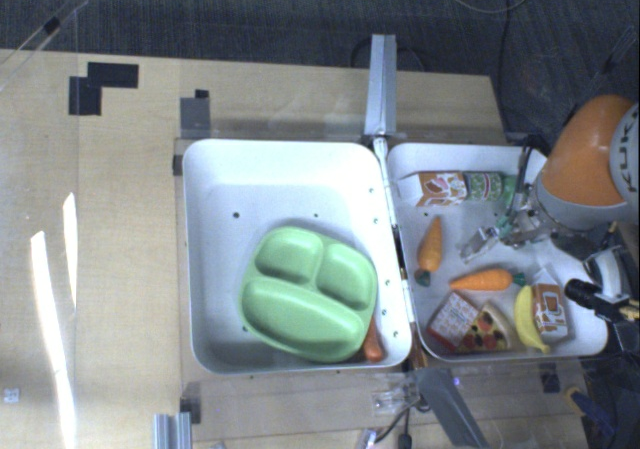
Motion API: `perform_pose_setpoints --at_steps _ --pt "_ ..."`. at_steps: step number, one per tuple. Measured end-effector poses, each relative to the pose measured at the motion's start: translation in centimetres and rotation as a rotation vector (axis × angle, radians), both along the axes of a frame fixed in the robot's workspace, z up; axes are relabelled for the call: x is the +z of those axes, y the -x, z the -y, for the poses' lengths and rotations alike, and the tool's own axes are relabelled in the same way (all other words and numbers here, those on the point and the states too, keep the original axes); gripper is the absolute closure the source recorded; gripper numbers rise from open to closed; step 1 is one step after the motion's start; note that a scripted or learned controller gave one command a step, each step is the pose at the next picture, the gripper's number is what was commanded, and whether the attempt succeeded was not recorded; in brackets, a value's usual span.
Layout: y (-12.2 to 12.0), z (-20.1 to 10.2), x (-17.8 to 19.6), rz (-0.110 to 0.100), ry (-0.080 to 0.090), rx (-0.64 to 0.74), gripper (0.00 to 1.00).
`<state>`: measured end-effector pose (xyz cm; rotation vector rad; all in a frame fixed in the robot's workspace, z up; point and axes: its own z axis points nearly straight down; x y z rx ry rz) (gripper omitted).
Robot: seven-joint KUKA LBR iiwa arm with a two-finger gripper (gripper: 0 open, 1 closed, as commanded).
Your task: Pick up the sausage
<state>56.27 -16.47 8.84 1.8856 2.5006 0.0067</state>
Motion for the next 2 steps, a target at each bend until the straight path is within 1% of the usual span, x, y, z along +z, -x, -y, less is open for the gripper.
perform_pose_setpoints --at_steps 1,2 --pt "5.2 -1.6 2.2 -0.005 -0.003 -0.047 0.00" --pt "4.3 -3.0 4.8 -0.005 -0.003 -0.159 0.00"
